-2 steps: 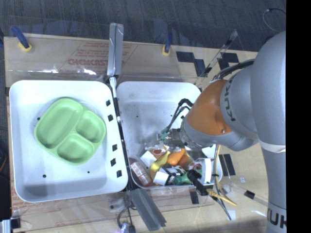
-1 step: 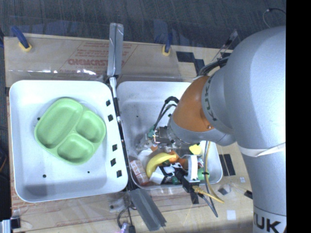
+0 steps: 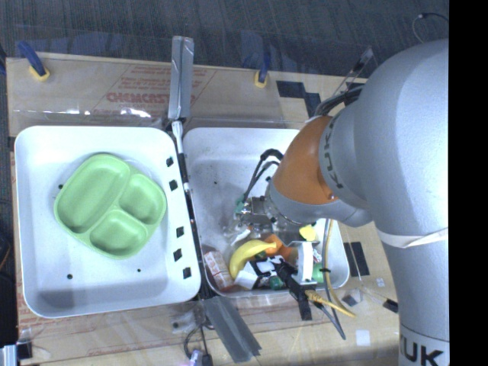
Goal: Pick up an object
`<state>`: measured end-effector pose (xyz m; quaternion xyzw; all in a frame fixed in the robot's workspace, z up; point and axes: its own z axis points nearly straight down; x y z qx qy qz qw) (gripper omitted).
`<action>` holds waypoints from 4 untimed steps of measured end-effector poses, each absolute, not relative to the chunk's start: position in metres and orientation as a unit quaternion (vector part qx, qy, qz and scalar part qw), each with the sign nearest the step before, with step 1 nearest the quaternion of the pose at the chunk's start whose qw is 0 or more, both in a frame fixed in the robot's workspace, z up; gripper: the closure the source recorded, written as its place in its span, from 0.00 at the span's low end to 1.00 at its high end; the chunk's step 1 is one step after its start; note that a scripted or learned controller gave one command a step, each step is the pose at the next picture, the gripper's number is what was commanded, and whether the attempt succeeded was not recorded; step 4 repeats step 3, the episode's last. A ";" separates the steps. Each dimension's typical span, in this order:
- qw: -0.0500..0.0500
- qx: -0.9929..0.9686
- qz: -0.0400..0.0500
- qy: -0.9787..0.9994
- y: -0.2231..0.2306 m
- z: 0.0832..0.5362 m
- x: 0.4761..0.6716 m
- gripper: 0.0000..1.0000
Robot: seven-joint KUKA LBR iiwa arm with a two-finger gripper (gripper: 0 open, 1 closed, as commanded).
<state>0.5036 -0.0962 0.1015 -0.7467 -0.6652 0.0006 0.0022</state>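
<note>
Plainly crowded around the yellow curved plastic banana (image 3: 248, 254), lying in a heap near the front edge of the right-hand shallow white bin (image 3: 210, 158). Packed against it: a small orange piece (image 3: 274, 242), a yellow block (image 3: 307, 232) and some dark and green odds and ends, too jumbled to name. Hanging just above that heap, the gripper (image 3: 255, 213), mostly masked by the grey arm with its orange band (image 3: 309, 174); cannot tell whether the jaws stand wide or narrow, nor whether anything sits between them. Likely trouble: closing on two things at once, or nudging the banana against the bin's front wall and slipping off its rounded back. Well apart, in the left-hand white bin (image 3: 38, 280), a pale green three-part plastic plate (image 3: 110, 204), no obstacle. Across the bench, cables trailing near the pile, a possible snag.
</note>
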 end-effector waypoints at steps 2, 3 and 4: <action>0.001 -0.704 0.002 -0.710 -0.029 0.190 0.579 1.00; 0.003 -0.766 0.003 -0.643 -0.015 0.192 0.566 1.00; 0.003 -0.766 0.003 -0.643 -0.015 0.192 0.566 1.00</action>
